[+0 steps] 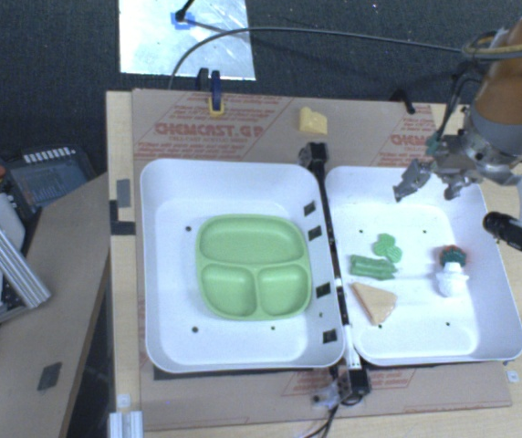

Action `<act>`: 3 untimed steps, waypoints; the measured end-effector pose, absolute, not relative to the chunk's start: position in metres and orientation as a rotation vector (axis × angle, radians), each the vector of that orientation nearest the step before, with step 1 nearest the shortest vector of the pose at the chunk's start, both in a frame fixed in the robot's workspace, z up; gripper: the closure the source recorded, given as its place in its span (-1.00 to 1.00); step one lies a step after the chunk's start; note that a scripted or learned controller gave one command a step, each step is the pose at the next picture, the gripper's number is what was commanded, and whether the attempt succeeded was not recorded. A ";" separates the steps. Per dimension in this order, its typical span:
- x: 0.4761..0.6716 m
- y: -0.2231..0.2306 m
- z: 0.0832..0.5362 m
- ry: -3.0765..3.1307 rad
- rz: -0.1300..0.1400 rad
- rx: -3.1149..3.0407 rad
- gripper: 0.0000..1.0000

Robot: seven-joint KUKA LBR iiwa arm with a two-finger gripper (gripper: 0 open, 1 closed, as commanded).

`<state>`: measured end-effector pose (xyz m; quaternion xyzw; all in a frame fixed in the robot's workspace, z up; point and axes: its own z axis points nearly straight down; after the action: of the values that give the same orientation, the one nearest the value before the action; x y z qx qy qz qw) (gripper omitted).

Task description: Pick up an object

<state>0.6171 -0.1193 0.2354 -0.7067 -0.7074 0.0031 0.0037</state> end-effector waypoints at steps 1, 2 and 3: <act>0.619 -0.119 0.242 -2.226 -0.001 -2.219 -1.00; 0.618 -0.128 0.185 -2.221 0.003 -2.220 -1.00; 0.617 -0.138 0.132 -2.221 0.002 -2.220 -1.00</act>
<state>0.6171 -0.1385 0.1317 -0.7069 -0.7073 0.0006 0.0003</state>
